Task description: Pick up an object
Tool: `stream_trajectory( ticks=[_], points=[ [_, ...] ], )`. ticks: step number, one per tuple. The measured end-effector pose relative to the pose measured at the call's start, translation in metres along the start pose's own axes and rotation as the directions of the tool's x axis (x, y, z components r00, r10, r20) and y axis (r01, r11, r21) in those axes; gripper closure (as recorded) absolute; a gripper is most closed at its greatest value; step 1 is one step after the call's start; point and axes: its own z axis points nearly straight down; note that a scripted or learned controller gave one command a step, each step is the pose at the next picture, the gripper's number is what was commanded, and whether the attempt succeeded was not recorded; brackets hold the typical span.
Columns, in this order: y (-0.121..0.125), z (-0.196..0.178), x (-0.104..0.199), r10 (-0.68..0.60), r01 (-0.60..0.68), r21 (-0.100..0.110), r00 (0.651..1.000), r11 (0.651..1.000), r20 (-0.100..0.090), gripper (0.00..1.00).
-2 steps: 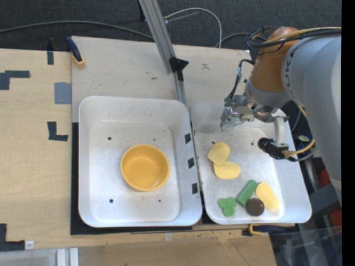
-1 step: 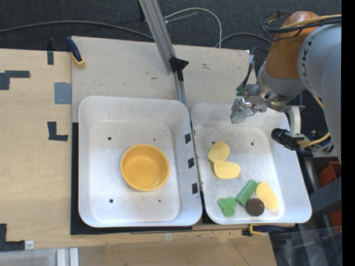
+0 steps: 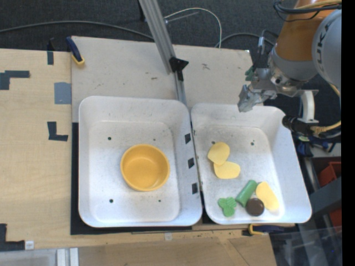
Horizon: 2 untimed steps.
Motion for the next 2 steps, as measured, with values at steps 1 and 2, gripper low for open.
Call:
stream_trajectory(
  ticks=[1, 2],
  points=[
    [0.000, 0.002, 0.000, 0.002, -0.002, 0.007, 1.000, 1.000, 0.000, 1.00],
    [-0.004, 0.015, 0.045, -0.002, 0.002, 0.008, 1.000, 1.000, -0.001, 1.00]
  ],
)
